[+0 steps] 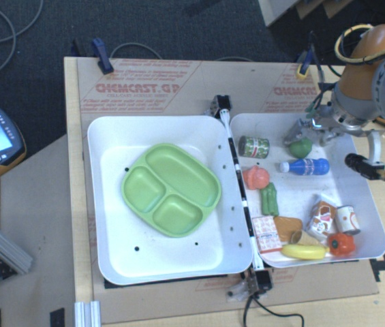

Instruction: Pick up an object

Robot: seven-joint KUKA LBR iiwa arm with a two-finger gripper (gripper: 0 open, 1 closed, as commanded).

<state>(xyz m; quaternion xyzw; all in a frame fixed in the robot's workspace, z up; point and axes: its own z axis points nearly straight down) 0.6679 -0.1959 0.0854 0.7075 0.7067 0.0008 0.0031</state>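
We log the gripper (301,136) low over a green ball (302,148), grasp state indiscernible, nothing yet lifted.

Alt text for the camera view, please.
The pincer sits low over a green ball in the right bin, among a can, blue bottle and banana. The left bin holds a green tray.

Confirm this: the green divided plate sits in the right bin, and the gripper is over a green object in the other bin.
Wrong bin. The camera view shows the green divided plate in the left bin; the gripper is over a green object in the right bin.
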